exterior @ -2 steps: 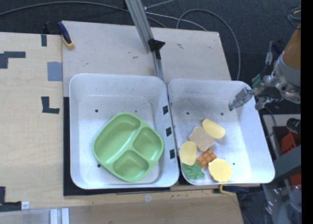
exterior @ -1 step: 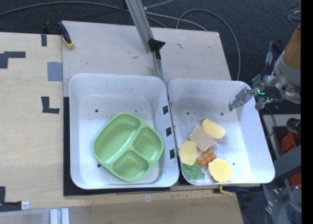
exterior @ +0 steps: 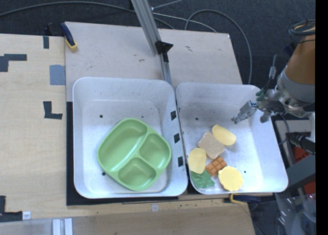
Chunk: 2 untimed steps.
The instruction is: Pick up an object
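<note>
two shallow white bins are being borne side by side on the bench (exterior: 128, 49), the left bin (exterior: 82, 126) being taken up by a green divided plate (exterior: 134, 153) that is lying flat toward its near right corner, three compartments being shown on it; the right bin (exterior: 266, 162) is being shared by a cluster of small food-like pieces gathered in its near left part: a pale yellow oval piece (exterior: 224, 135) is lying just beside and touching a tan bread-like slice (exterior: 210, 144), a second yellow piece (exterior: 197, 160) is lying near the bin's left wall, an orange waffle-patterned piece (exterior: 216, 165) is being pressed between them, a green leafy piece (exterior: 203, 179) is lying at the near edge, and a round yellow disc (exterior: 230, 178) is lying to the right of it; the grey arm with its orange band (exterior: 301, 64) is being reached in from the right, and the gripper (exterior: 246, 112) is being held over the far right part of the right bin, apart from the cluster and up and to the right of the pale yellow oval piece; nothing is being seen between its fingers, and whether they are apart or together cannot be told at this size; a grey metal rail (exterior: 146, 16) is being laid slantwise across the far side of the bench, with dark cables (exterior: 215, 18) being trailed on the floor behind
</note>
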Available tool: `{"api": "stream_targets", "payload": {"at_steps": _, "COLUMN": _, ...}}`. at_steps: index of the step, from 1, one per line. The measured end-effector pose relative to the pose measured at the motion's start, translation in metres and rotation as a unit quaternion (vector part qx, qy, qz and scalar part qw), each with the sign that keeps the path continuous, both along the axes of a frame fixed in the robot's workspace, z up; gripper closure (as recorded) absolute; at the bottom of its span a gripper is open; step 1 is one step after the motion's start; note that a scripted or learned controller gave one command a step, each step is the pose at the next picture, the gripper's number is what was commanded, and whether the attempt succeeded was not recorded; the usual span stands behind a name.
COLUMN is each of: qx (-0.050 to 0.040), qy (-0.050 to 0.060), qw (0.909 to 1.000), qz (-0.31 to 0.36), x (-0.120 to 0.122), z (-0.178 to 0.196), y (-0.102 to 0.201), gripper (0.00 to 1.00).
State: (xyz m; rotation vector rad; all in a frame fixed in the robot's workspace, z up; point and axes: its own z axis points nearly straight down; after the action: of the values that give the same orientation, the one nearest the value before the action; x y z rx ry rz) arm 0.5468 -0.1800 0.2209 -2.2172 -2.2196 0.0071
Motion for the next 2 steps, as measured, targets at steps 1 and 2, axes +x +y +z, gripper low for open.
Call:
{"api": "stream_targets", "payload": {"at_steps": 1, "qx": 0.0005, "qy": 0.001, "qw": 1.0, "qz": 0.0, "x": -0.011, "z": -0.053, "y": -0.003, "gripper": 0.0}}
{"api": "stream_targets", "payload": {"at_steps": 2, "qx": 0.0004, "qy": 0.0, "qw": 1.0, "qz": 0.0, "x": -0.015, "z": -0.102, "y": -0.01, "gripper": 0.0}}
